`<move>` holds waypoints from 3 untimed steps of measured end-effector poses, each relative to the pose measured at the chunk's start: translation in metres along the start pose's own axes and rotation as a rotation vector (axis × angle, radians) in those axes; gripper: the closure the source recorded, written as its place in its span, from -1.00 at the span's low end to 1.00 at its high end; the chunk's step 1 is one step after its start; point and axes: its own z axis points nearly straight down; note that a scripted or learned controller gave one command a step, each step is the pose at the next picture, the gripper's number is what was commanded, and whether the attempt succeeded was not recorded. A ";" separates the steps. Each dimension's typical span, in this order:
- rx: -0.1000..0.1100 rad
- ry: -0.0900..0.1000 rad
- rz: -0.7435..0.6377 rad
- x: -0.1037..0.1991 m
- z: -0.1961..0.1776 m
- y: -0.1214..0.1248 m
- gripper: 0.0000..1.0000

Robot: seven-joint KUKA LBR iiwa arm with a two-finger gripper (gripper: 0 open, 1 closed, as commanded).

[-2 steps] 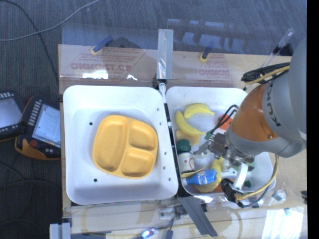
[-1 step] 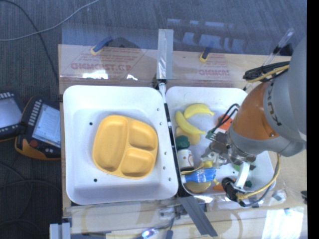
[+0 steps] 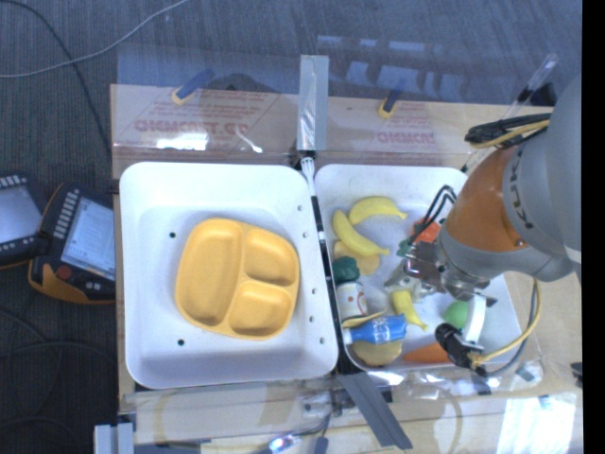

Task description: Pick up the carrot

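The carrot (image 3: 427, 354) is a small orange piece lying near the front edge of the right bin (image 3: 392, 180), partly behind a black cable. My gripper (image 3: 417, 274) hangs over the middle of that bin, up and slightly left of the carrot and apart from it. It points down toward a small yellow item (image 3: 406, 305). The grey arm with its orange band (image 3: 477, 216) comes in from the right and hides the bin's right side.
The right bin also holds two bananas (image 3: 364, 223), a green item (image 3: 347, 270), a blue-labelled bottle (image 3: 378, 330), a tan potato-like item (image 3: 376, 352) and a green ball (image 3: 458, 312). A yellow divided plate (image 3: 241, 277) lies in the left bin (image 3: 151, 348).
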 end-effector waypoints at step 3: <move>0.011 -0.005 0.430 0.058 -0.084 0.069 -1.00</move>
